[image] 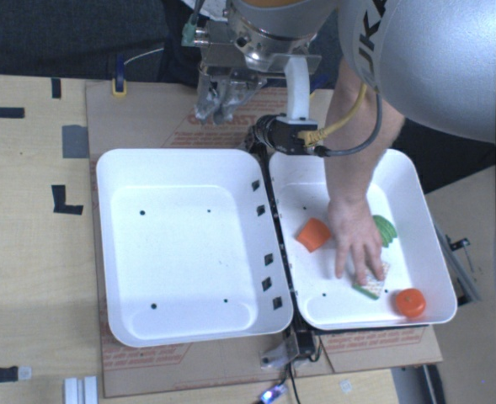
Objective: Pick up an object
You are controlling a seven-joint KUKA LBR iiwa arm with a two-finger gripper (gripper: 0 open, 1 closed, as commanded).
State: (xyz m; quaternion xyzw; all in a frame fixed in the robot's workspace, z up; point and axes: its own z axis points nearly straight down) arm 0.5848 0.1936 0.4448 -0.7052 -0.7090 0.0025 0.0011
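Objects for picking all lie in the right bin (416, 194): an orange block (312, 234) near its middle, a green piece (385, 228) toward its right side, a pale green-edged item (370, 288) lower down, and an orange-red ball (410, 302) in the lower right corner. A human hand (354, 241) reaches into that bin from the upper part of the frame, its fingertips resting on or just over the pale item and partly covering the green piece; whether it is placing or shifting things cannot be told. The left bin (117, 225) sits just beside it, the two rims touching along the centre of the frame.

The end effector (218, 108) hangs at the upper centre of the frame, beyond the far edge of the bins and over the cardboard sheet (138, 116) on the tabletop (29, 251), well apart from every object. Its fingers point downward and seem close together, with nothing visible between them, but the slant and the blur leave me unable to say whether they are spread or pressed together.

As for progress, I judge the task not yet begun: no object is lifted and all four lie on the bin floor. Everything remains: choosing a target, travelling over the right bin, descending, closing and raising. The hand in the bin would likely need to clear out first.
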